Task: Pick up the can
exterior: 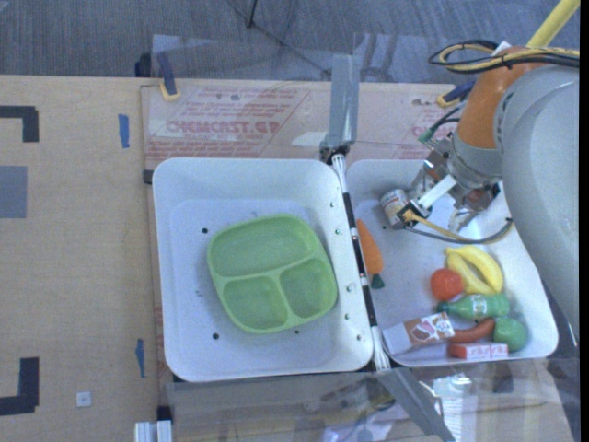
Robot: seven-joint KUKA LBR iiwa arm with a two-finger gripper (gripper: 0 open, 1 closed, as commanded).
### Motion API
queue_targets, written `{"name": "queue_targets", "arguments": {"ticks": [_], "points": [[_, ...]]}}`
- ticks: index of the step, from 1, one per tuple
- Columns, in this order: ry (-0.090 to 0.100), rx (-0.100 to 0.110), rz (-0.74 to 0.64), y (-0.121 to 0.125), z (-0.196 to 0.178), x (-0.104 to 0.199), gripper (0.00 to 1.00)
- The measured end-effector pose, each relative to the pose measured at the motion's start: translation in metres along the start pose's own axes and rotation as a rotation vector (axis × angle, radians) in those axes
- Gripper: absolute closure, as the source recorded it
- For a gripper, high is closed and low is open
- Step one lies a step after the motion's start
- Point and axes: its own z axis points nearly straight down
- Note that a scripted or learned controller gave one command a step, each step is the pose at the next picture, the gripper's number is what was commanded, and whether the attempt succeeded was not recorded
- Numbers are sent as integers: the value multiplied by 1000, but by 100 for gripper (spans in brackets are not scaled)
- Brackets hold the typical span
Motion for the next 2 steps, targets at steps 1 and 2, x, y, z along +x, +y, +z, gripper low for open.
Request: {"name": "queue_targets", "arguments": {"ticks": [1,2], "points": [[8,-5,185,-3,-86,2,0],[6,2,547,-3,-76,-34,0]]}}
